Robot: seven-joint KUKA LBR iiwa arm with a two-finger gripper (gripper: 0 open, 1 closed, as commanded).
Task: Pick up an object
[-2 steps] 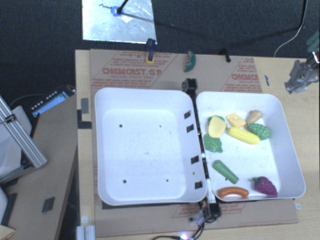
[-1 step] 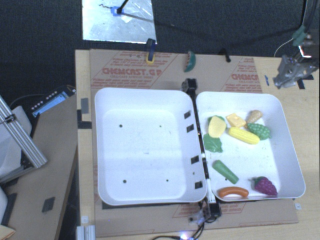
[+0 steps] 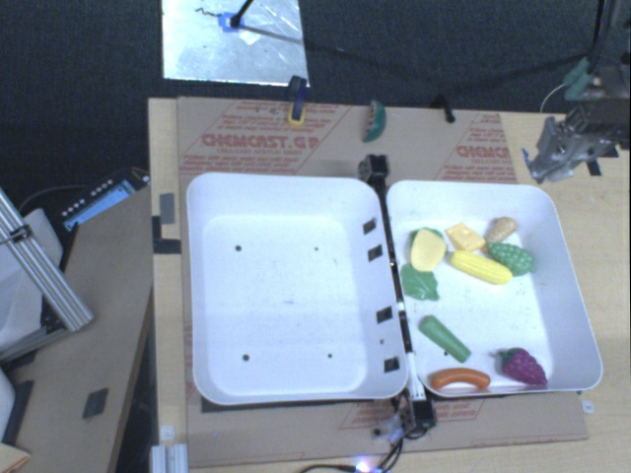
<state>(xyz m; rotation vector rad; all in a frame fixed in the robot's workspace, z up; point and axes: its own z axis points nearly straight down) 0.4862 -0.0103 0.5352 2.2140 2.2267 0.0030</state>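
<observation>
The arm's jaws (image 3: 548,163) are hanging at the far right, just outside the right bin's (image 3: 567,264) back corner, over the cardboard-covered surface (image 3: 256,131). Can't tell whether they're wide or narrow from here; nothing is sitting between them.

All the toy food is lying in the right bin, below and to the left of the jaws. Closest to the jaws: a small tan piece (image 3: 502,229) w/ a yellow cheese wedge (image 3: 464,236) beside it. Just under those, a green bumpy item (image 3: 511,257) is touching a yellow corn cob (image 3: 481,267). Further left, near the bin divider, a pale yellow piece (image 3: 427,249) is sitting above a green leafy piece (image 3: 419,284). Farther still from the jaws, toward the front: a green cucumber-like stick (image 3: 445,338), then an orange-red sausage (image 3: 459,379) against the front wall, and purple grapes (image 3: 524,366) next to it.

The left bin (image 3: 286,284) is lying well apart from the jaws, on the other side of the divider.

Behind both bins, on the cardboard, a yellow-and-blue clamp (image 3: 296,103) and a small green item (image 3: 375,119) are resting, both left of the jaws.
</observation>
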